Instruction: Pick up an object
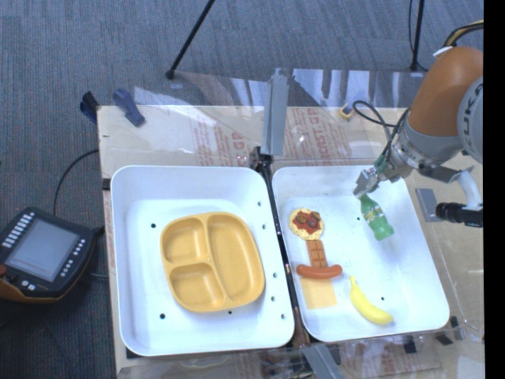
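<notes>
Gripper (369, 181) sits at right of frame, directly above green bottle (377, 218). Bottle's long axis runs down-right from it. Jaw state cannot be told

Grey carpet floor (71, 38), tripod legs (193, 31)

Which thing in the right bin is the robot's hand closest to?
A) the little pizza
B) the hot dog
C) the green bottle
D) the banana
C: the hand sits right at the top of the green bottle, far from the other toys.
</notes>
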`<state>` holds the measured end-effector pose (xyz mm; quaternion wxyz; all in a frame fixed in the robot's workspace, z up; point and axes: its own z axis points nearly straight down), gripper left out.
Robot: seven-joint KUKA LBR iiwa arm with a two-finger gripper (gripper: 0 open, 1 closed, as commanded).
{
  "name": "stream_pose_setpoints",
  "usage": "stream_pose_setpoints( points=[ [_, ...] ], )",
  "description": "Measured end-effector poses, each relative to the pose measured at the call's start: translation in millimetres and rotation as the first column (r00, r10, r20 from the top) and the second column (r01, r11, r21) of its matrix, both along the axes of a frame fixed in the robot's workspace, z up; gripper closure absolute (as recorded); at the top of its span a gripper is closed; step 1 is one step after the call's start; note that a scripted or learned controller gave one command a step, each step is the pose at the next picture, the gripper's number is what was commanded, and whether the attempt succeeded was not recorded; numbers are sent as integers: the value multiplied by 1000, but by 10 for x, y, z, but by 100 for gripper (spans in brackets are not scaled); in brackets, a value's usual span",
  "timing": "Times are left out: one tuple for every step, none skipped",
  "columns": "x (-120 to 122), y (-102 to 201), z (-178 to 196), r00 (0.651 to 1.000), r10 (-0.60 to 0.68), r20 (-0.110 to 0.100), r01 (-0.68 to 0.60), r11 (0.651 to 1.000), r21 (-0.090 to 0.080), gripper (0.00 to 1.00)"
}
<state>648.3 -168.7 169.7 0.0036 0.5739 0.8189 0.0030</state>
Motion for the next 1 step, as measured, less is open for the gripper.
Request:
stream_pose_setpoints(
  points=[
    [-11, 685, 741, 1000, -10, -1, 10, 1000, 1, 100]
  ],
)
